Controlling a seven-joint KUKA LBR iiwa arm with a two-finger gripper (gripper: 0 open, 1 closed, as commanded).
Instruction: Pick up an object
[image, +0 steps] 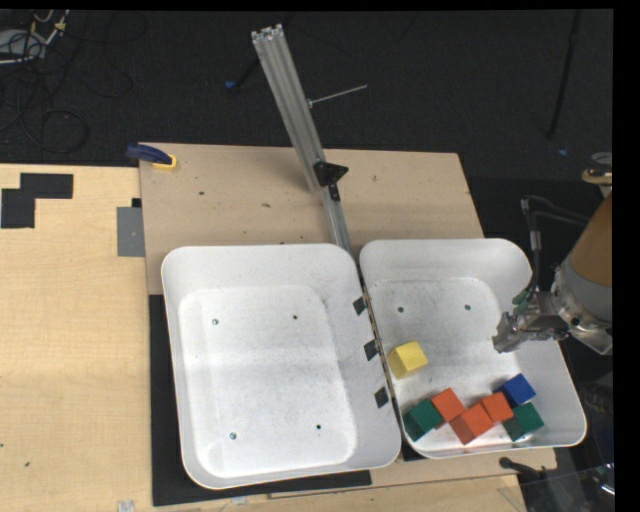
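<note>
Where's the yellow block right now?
The yellow block lies in the right bin, near its left wall, apart from the cluster of coloured blocks at the bin's front.

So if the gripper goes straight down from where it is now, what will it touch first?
Probably the bare white floor of the right bin. The gripper hangs near the bin's right wall, with the small blue cube a little nearer the camera, though depth is unclear from this view.

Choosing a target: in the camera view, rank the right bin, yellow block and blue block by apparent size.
1. right bin
2. yellow block
3. blue block, though only slightly smaller-looking than the yellow one, so that order is unsure.
</note>
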